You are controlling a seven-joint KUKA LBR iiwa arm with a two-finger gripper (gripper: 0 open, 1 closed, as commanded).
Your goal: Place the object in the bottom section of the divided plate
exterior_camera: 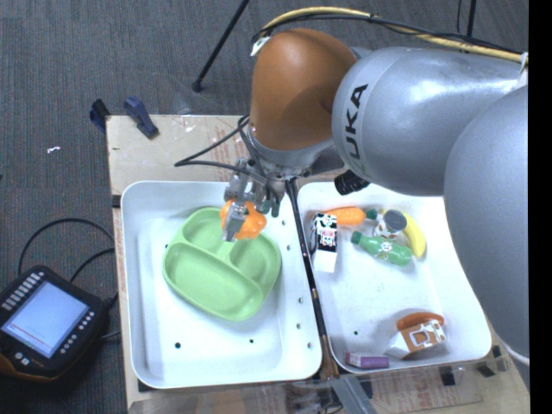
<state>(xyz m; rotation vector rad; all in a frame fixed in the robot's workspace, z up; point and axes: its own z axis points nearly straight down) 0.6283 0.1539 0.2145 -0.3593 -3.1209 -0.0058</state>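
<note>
Camera view showed, at the bench's far left edge, a handheld pendant (47,322) lying on the floor beside it. Next came the left bin (151,335), and in it the green divided plate (220,270), set slantwise with its big bottom section (211,285) toward the bin's near-left corner and two smaller sections toward the far side. Over the plate's far-right section hung the hand (238,224), its fingers pointing down and closed around an orange object (250,222), which sat between them and seemed clear of the plate, though contact could not be ruled out. That was the relation that mattered: the bottom section lay down and to the left of the held object, across the plate's dividing ridge, so the carry probably needed a short shift toward the near-left before release. Right of the divider, the right bin (470,317) held a cow-patterned carton (325,231), a carrot (348,216), a green bottle (384,248), a banana (417,235) and an orange-white pack (421,332).
</note>
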